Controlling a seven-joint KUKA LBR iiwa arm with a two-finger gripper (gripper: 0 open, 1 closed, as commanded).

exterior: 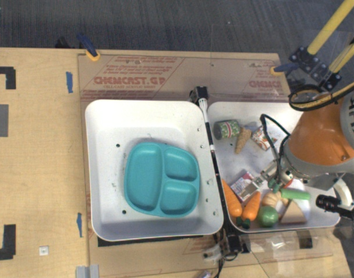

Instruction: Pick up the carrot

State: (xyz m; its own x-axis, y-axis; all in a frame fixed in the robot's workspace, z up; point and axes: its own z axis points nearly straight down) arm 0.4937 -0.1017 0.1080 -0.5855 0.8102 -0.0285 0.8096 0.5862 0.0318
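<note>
White plastic forms the right bin (316, 110), taken as the landmark. At its right side the arm (321, 141) is seen, its gripper (276, 181) lowered near the bin's centre; the finger state cannot be told. Against the bin's lower-left wall the carrot (231, 198) is found: orange, tapered, smooth, lying slantwise beside a second orange piece (251, 206).

Glossy white plastic bins (101, 155), a matt teal tray (162, 178), bare wooden bench (37, 155).
</note>
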